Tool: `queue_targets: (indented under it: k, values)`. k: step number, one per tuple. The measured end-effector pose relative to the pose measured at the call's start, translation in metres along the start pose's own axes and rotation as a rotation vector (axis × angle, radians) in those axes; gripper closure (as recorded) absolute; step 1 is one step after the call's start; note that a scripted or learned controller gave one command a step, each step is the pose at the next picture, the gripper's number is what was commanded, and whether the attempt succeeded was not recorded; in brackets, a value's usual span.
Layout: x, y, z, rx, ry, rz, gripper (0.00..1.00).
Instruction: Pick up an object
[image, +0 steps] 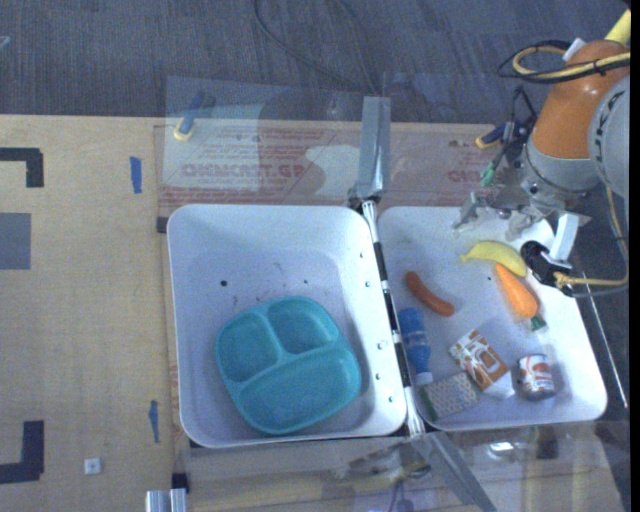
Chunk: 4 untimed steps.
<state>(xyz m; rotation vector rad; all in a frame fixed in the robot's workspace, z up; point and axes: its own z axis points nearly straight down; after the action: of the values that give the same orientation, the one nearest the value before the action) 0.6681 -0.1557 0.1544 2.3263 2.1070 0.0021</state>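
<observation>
Banana (496, 255) lies in white bin (590, 385) on wooden bench (80, 330); claw (497, 208) state unclear.

We look down from one fixed camera above the bench (70, 330), at a slant, far enough off to take in both bins whole. The left bin (190, 250) sits at centre frame, the right bin (585, 385) toward the lower right. The arm (580, 110) enters at the upper right. Floor runs along the top.
</observation>
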Motion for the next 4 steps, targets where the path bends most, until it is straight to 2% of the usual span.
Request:
queue_targets:
  k: [1,2,3,4]
  values:
    - [-0.038,-0.052,0.067,-0.003,0.001,-0.089,0.00]
    - [-0.049,-0.088,0.066,-0.001,0.011,0.196,0.00]
    - [-0.054,-0.025,-0.064,0.001,-0.001,0.186,0.00]
    - [-0.045,-0.017,-0.148,0.002,-0.001,0.443,0.00]
